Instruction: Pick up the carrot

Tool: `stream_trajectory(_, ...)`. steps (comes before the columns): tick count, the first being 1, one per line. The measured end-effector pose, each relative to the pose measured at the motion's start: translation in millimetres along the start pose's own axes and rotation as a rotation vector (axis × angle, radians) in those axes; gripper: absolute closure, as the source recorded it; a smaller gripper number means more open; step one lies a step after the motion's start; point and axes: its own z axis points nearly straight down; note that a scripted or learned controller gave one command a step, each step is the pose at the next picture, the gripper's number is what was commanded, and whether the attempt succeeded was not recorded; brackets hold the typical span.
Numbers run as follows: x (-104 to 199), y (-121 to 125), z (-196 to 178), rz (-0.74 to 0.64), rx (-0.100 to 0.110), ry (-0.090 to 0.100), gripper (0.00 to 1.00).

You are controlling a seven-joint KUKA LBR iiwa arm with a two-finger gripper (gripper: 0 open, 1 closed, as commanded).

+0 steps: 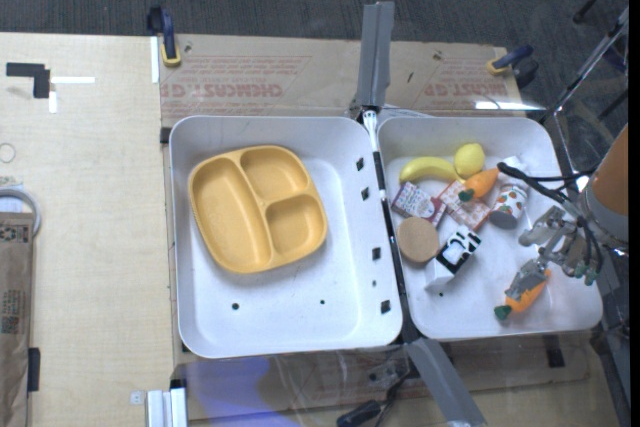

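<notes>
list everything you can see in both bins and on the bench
yellow three-compartment plastic plate: 1, left bin
yellow toy banana: 1, right bin, rear
yellow toy lemon: 1, beside banana
orange toy carrot with green top: 1, right bin, front right
second orange carrot-like toy: 1, right of lemon
tan round disc: 1, right bin, left side
black-and-white block: 1, beside disc
small printed packets: several, middle
gripper: grey, above front carrot

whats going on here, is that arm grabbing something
A robot arm reaches in from the right over the right bin, which holds toy food. Its claw hovers just above a carrot lying near the bin's front corner. A second carrot lies by the banana. The left bin holds a yellow divided plate.
</notes>
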Motion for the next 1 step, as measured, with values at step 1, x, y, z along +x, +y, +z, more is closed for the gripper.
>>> stream_trajectory(1,42.7,64.5,-48.7,0.23,0.001,0.0,0.0)
